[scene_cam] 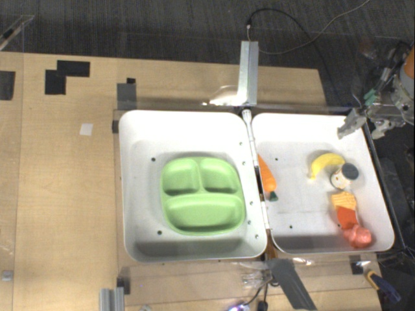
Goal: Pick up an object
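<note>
Several small things are lying along the right bin's [292, 225] right side: a banana [323, 163], an orange block [344, 201], a pink piece [358, 237]. I am hovering my hand [353, 123] at its far right corner, carrying nothing, its opening unclear, apart from the banana.

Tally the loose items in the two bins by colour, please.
Green: 1, divided plate
Orange: 2, carrot, block
Yellow: 1, banana
Pink: 1, lump
Pale with dark cap: 1, round piece
Total: 6
</note>
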Controlling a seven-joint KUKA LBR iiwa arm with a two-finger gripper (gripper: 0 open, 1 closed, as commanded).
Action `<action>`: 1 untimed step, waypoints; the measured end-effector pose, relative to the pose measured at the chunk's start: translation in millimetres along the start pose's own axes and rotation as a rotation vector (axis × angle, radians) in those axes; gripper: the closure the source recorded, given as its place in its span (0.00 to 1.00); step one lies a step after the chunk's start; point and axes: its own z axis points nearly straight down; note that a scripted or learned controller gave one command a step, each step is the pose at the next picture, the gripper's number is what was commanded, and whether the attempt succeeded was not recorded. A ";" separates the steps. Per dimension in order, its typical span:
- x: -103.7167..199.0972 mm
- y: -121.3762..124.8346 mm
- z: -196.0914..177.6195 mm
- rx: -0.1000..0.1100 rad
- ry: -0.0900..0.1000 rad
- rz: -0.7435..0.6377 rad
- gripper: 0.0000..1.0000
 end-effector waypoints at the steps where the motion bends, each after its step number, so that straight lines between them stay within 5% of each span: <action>1: 7.8 16.4 150.9 -0.003 -0.001 0.023 0.00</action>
